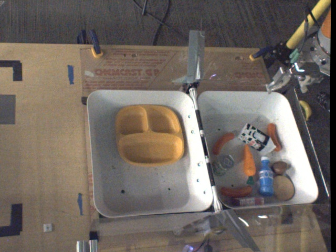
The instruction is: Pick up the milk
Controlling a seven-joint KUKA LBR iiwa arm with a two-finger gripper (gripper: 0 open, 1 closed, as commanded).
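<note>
Camera view: milk carton [254, 136] lies tilted in the right bin [229, 107], toward its far right, just left of an orange sausage [273, 136]. Carrot [249, 162] and blue bottle [265, 176] sit nearer. Orange divided tray [149, 134] rests in the left bin [136, 193]. Gripper [283, 76] hovers beyond the right bin's far right corner; finger state cannot be told.

Black-and-white milk carton [254, 136] lying tilted in right shallow white bin [231, 106] among toy foods; yellow three-compartment plastic tray [149, 134] in left white bin [105, 156].
</note>
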